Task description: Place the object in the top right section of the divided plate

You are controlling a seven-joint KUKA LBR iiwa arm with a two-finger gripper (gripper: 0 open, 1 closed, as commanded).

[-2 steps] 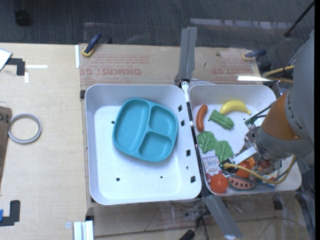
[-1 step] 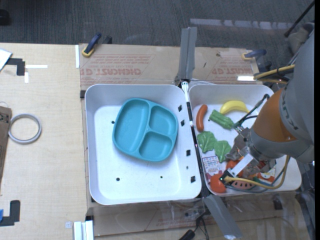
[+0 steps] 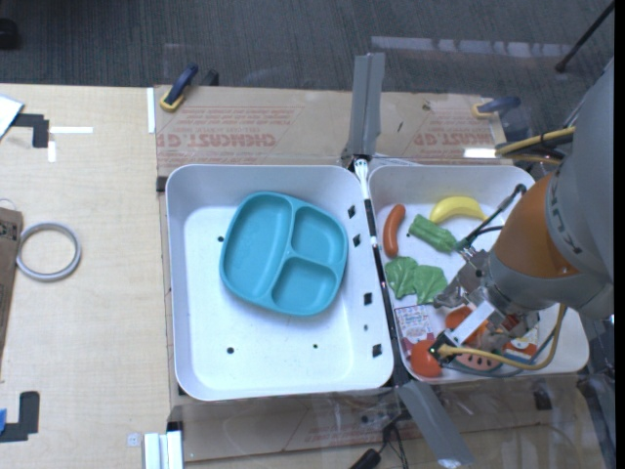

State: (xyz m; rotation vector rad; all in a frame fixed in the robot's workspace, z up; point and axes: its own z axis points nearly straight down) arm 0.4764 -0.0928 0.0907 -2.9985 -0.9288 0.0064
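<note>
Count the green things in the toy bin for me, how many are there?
2. A green pepper-like piece lies below the banana, and a leafy green piece sits lower, beside the sausage. The arm covers part of the bin, so more may hide.

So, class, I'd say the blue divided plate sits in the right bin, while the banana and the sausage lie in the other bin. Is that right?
Not quite. The camera view shows the blue divided plate in the left bin, not the right one. The rest holds: the banana and the sausage lie in the other bin.
</note>
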